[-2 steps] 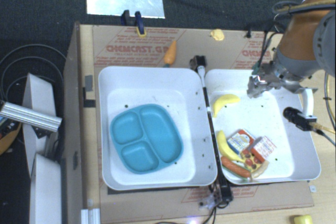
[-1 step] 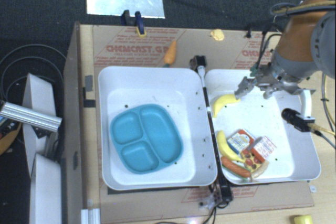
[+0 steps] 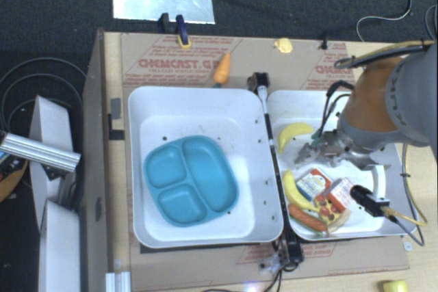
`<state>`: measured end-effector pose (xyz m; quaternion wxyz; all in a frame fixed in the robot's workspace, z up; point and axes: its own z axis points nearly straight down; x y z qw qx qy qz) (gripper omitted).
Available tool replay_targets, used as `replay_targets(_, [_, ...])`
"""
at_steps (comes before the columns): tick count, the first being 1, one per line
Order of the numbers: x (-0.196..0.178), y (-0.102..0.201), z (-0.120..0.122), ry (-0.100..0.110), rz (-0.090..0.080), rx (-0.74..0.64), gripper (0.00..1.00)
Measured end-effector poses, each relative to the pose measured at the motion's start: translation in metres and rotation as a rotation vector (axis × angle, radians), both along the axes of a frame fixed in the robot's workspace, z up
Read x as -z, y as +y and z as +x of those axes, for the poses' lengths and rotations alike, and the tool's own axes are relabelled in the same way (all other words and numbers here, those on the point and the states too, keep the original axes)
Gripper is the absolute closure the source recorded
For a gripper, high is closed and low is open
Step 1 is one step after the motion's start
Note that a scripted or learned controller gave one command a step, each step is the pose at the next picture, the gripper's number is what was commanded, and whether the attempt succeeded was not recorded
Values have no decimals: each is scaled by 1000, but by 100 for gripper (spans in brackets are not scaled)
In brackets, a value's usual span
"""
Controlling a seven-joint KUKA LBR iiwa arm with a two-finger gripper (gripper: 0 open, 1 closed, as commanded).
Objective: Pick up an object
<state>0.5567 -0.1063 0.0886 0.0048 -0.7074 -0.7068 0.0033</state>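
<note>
A cardboard-covered surface (image 3: 171, 55) carried two white bins. In the right bin (image 3: 301, 104), lower right of frame, lay a banana (image 3: 295, 134) just left of the claw (image 3: 321, 150), whose grip I cannot tell. It looked light, soft and bruisable; its middle seemed safest.

Objects heaped in the right bin (image 3: 301, 104)
Two yellow bananas (image 3: 294, 133) and (image 3: 294, 189), a red-and-white carton (image 3: 315, 184), another small box (image 3: 337, 196) and a carrot (image 3: 308, 217) lie close together.

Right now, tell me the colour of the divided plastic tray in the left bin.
Light blue divided plastic tray, clearest in the camera view.
</note>
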Motion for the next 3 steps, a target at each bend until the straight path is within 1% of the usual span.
replay_targets(1, [3, 12, -53, -17, -8, 3, 0])
replay_targets(2, [3, 10, 59, -23, -4, -8, 0])
replay_targets(3, [5, 6, -23, -5, -1, 1, 0])
